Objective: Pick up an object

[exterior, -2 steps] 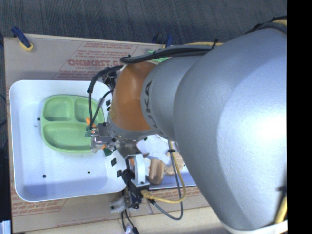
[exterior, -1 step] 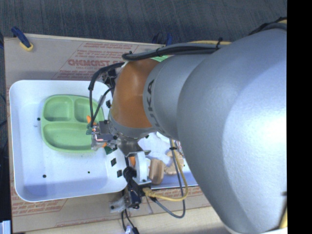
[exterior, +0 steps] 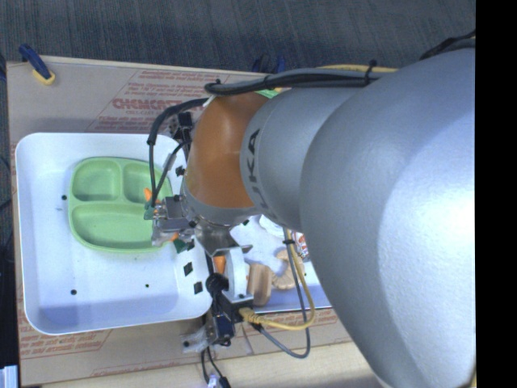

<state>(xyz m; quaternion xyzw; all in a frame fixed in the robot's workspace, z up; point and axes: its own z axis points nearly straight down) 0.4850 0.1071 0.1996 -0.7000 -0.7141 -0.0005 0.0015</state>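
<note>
We log the arm [exterior: 355, 184] over the right bin [exterior: 319, 297] at centre frame; green divided plate [exterior: 109, 204] lies left. We cannot tell the gripper's state. Pickup unconfirmed, we judge.

A pale green divided plate [exterior: 109, 204] lies in the white bin [exterior: 40, 241] beneath the grey-and-orange arm [exterior: 339, 184].

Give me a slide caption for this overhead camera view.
KUKA arm reaching over two white bins, green divided plate in the left one.
</note>
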